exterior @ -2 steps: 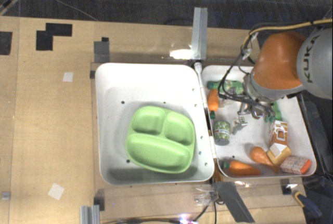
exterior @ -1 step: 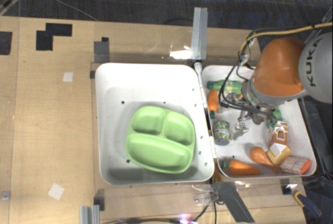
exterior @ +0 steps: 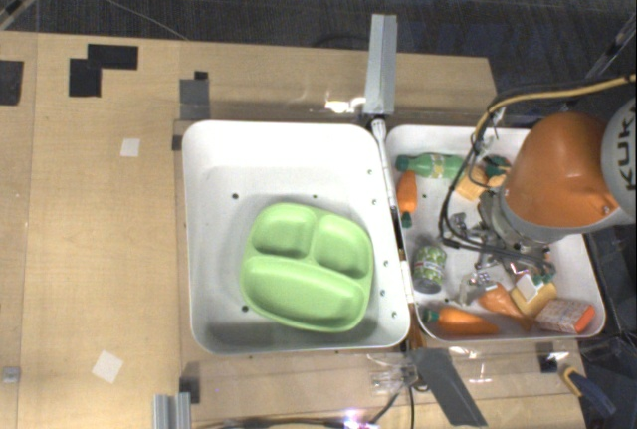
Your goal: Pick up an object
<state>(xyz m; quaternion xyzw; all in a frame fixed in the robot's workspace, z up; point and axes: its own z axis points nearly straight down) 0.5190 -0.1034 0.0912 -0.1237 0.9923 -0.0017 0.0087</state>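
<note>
Over the right bin (exterior: pixel 593 270), the gripper (exterior: pixel 495 270) hangs low among cluttered toy food; whether the fingers are clenched or released, I cannot tell
Smooth plastic carrot (exterior: pixel 466 321) lies by the near wall; a glossy green three-compartment tray (exterior: pixel 308 266) sits in the left bin (exterior: pixel 209 218) on the pale wooden desk (exterior: pixel 90 238)

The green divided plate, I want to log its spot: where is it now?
In the camera view the green divided plate lies in the left white bin, toward its near right corner, across the divider from the small can in the right bin.

Perhaps "KU" on the arm (exterior: pixel 619 158).
</note>
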